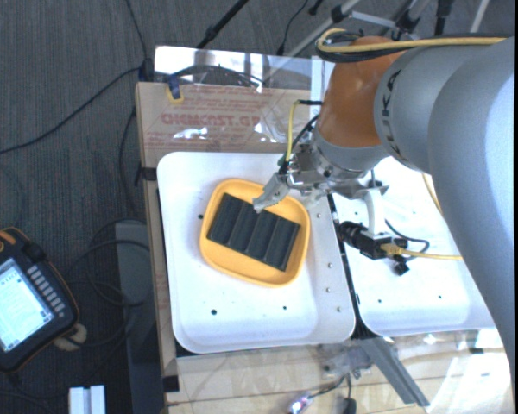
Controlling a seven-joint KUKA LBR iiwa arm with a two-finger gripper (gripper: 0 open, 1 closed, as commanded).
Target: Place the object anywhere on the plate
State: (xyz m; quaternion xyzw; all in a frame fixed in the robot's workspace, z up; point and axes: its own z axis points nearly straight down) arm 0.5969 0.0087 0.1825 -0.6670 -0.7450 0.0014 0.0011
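Note:
A yellow plate lies in the left white bin, toward its upper middle. A dark ribbed rectangular object lies flat on the plate and covers most of its middle. My gripper hangs over the plate's upper right rim, its tip right at the object's far edge. Nothing is lifted off the plate. The grey arm with its orange band reaches in from the upper right and hides part of the right bin.
A brown cardboard sheet stands along the back edge of the left bin. A teach pendant lies on the floor far to the left. The ridge between the two bins runs just right of the plate.

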